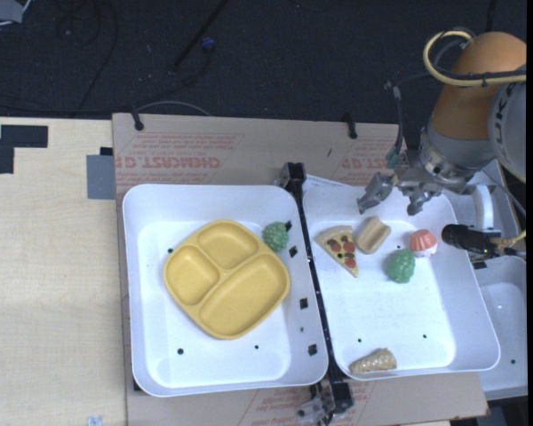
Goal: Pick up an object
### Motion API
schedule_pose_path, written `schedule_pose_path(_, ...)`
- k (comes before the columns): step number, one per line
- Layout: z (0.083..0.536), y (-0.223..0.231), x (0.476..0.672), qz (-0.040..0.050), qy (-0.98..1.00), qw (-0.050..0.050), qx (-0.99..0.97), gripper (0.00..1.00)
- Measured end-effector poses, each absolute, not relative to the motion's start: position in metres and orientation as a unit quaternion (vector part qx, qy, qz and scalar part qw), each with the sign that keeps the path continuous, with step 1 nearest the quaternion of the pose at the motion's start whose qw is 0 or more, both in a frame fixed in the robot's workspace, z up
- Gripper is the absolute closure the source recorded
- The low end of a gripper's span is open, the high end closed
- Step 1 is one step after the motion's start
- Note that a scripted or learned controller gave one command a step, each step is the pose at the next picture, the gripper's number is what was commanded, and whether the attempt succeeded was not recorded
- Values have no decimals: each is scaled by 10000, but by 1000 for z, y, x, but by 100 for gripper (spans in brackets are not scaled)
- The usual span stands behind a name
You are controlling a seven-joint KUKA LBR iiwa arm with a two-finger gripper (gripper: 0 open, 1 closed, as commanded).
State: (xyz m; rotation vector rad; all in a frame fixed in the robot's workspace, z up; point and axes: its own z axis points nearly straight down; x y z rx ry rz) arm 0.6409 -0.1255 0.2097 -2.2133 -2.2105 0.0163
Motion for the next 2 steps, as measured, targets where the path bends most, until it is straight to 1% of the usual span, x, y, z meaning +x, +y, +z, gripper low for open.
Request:
schedule_pose_path(1,219,-126,643,9,-7072,13,-7070,0)
schedule_pose_path(2,158,-129,641,15,-7073,16,-7069,0)
